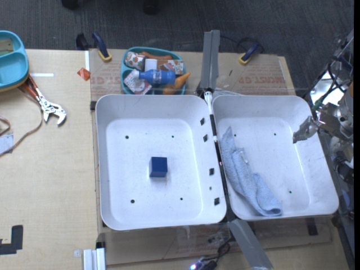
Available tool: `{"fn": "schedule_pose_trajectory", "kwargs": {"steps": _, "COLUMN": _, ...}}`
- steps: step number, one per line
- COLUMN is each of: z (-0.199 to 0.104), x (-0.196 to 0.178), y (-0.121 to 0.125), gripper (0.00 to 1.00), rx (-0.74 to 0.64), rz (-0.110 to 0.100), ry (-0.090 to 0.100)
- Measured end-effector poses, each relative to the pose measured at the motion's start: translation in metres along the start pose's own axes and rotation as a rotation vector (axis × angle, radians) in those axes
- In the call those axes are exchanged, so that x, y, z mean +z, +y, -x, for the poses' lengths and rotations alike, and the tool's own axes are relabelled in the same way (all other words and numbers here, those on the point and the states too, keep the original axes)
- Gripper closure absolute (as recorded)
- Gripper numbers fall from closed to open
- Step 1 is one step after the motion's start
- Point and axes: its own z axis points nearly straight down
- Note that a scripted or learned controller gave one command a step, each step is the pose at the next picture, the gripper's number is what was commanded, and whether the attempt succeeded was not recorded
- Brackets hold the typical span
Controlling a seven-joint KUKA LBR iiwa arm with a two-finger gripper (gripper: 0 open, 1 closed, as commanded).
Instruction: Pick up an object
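Note:
A small dark blue cube [158, 166] rests on the floor of the left bin [112, 151], near its middle. In the right bin [292, 167] a light blue cloth [246, 174] lies crumpled along the left side, running from the centre down to the front. My gripper [305, 130] hangs at the right bin's right rim, high above the floor. It is well to the right of the cloth and far from the cube. Nothing shows in its grasp.
Behind the left bin stands a teal bowl [153, 72] of small packets and a blue bottle. A wrench [49, 109] and a teal tray [11, 61] lie on the bench at left. A grey post [211, 58] rises between the bins at the back.

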Motion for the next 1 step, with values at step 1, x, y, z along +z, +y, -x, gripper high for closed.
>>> {"fn": "schedule_pose_trajectory", "kwargs": {"steps": 1, "z": -0.0183, "x": 0.0165, "y": 0.0172, "gripper": 0.00, "rx": -0.067, "rz": 0.000, "ry": -0.001}}
